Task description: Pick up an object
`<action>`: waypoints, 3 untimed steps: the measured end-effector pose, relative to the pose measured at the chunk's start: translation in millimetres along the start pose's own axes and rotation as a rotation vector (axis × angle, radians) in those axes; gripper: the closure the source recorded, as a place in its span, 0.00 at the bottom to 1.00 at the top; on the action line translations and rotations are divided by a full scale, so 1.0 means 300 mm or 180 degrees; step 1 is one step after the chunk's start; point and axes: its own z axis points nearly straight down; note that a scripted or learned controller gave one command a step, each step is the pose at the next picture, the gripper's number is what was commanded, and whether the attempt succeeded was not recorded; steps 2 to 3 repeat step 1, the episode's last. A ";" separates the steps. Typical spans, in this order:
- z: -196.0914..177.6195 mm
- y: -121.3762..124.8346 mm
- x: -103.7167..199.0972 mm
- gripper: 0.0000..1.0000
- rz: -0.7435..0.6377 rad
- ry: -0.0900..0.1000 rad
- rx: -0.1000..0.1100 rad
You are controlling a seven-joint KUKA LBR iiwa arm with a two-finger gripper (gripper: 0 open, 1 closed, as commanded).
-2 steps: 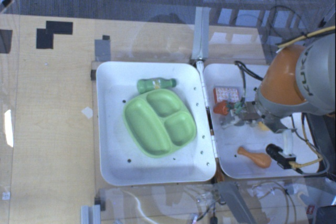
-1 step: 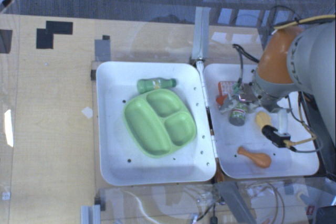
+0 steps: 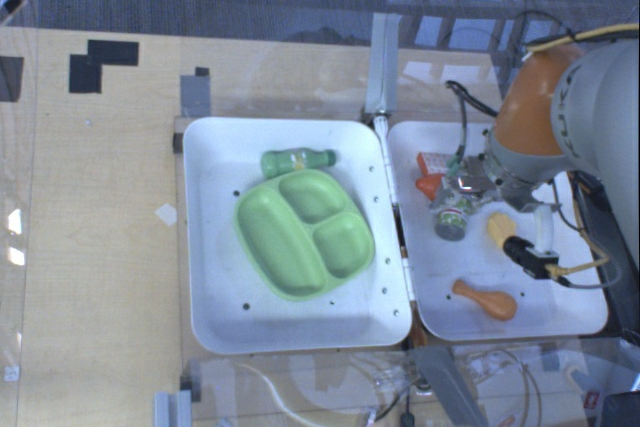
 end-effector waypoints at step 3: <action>-0.287 -0.100 0.123 1.00 0.0513 -0.0006 -0.0043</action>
